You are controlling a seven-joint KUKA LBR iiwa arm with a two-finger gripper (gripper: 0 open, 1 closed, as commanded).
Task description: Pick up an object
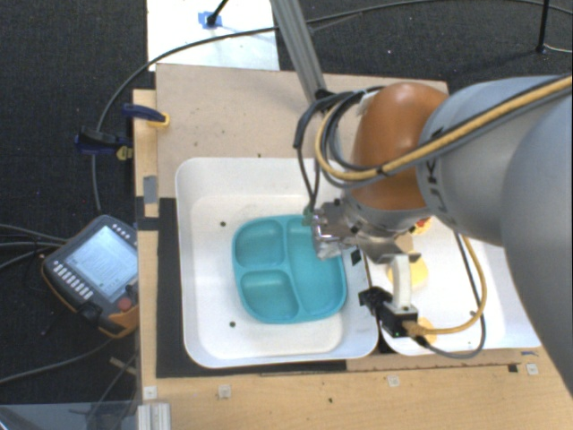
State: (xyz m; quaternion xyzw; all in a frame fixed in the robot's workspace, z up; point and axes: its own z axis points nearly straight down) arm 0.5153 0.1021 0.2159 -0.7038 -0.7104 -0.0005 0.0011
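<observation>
- Arm (501,159): view's right side is being covered by it; wrist is being held over the seam between the two bins.
- Left bin (192,240): the teal divided tray (286,271) is being carried here, lying flat, in the centre toward the bin's right wall.
- Right bin (501,330): mostly being hidden by the arm; a yellow object (416,271) is being glimpsed near its left wall, just beside the wrist hardware. Identity not being resolved.
- Gripper (333,240): being positioned at the tray's right rim, near its far-right corner. Claw state is not being shown, so it cannot be told, and no grasp is being claimed.
- Risks, judged:
  - tray rim is thin and the tray is lying flat, so a pinch is likely being lost on lift
  - tray being dragged against the bin's right wall and jammed
  - cable loops (448,325) being snagged on the bin edge during descent
</observation>
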